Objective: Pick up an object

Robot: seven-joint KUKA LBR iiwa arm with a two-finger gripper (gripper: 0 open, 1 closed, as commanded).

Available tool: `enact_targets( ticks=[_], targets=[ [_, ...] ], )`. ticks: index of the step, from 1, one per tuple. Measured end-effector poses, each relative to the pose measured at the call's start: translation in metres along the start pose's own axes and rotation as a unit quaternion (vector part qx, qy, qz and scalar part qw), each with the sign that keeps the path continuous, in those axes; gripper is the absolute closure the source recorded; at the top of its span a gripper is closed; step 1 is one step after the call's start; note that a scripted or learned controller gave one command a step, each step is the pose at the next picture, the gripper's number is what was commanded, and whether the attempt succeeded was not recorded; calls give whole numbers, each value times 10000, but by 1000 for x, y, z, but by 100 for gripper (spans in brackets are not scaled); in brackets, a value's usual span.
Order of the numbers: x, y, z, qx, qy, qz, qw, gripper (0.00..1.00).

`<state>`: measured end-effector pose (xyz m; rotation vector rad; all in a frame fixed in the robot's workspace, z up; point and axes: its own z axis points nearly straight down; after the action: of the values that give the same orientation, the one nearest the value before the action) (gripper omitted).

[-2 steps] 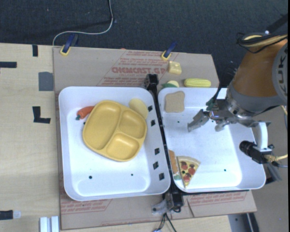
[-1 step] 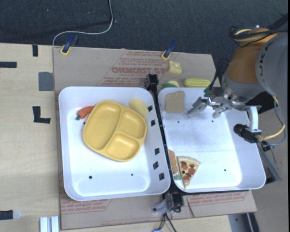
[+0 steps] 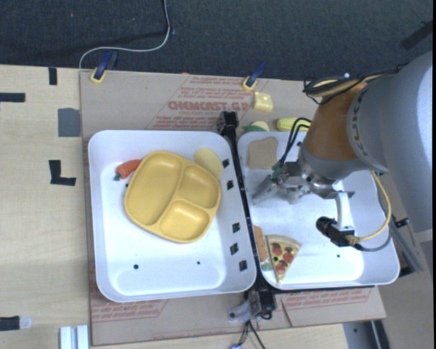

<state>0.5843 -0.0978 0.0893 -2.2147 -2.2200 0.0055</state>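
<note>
Two shallow white bins sit side by side on a cardboard sheet (image 3: 196, 97) that covers the tabletop (image 3: 29, 231). Red print on the cardboard at 12 o'clock from the left bin reads "CHEMCAST"; the smaller lines under it are too small to read.

The left bin (image 3: 123, 275) holds a yellow divided plate (image 3: 173, 195) near its middle, with an orange carrot-like toy (image 3: 127, 168) poking out at the plate's 10 o'clock and a pale yellow piece (image 3: 208, 161) touching its 1 o'clock edge. Open white floor lies at the plate's 6 o'clock.

In the right bin (image 3: 363, 267), a toy pizza slice (image 3: 281, 253) lies at 7 o'clock, close to the dividing wall, and a tan square piece (image 3: 262, 153) lies at 11 o'clock. The gripper (image 3: 265, 188) hangs low between them, well apart from the slice; its fingers (image 3: 262, 189) point toward 9 o'clock, and their spread cannot be told. Nothing shows between them.

Beyond the bin's far rim sit a yellow block (image 3: 262, 102) and small green and yellow pieces (image 3: 272, 126).
</note>
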Motion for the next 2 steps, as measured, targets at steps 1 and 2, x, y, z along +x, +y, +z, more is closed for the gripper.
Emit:
enact_targets(
  ticks=[1,2],
  targets=[
    [-8,82,4,-52,-15,-10,10000,0],
    [-7,79,-5,-23,-12,-2,10000,100]
  ],
)
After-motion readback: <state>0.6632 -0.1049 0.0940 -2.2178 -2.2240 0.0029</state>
